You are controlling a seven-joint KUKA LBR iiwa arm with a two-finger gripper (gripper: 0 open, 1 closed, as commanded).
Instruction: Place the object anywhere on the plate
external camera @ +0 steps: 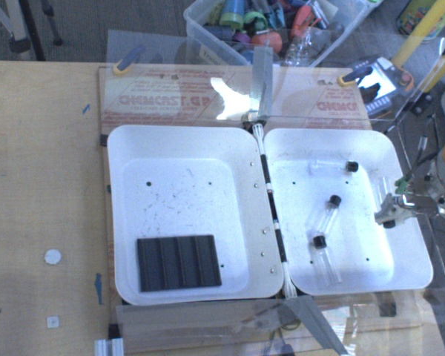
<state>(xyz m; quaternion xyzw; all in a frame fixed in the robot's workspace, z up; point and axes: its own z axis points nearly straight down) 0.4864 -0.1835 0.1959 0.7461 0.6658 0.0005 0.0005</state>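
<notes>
The gripper [389, 212] hangs over the right bin's [408, 269] right rim; whether it grips anything cannot be told. Three clear vials with black caps [328, 212] lie left of it. The ridged black plate [179, 262] sits in the left bin [126, 150].

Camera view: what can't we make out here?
- Gripper, camera view: small and blurred at the right bin's right wall; finger state unreadable.
- Arm: cut off by the right frame edge.
- Three clear vials with black caps: transparent bodies wash out against the white bin, so outlines and exact lie are unclear.
- Black ribbed plate in the left bin: surface detail too small to read.
</notes>
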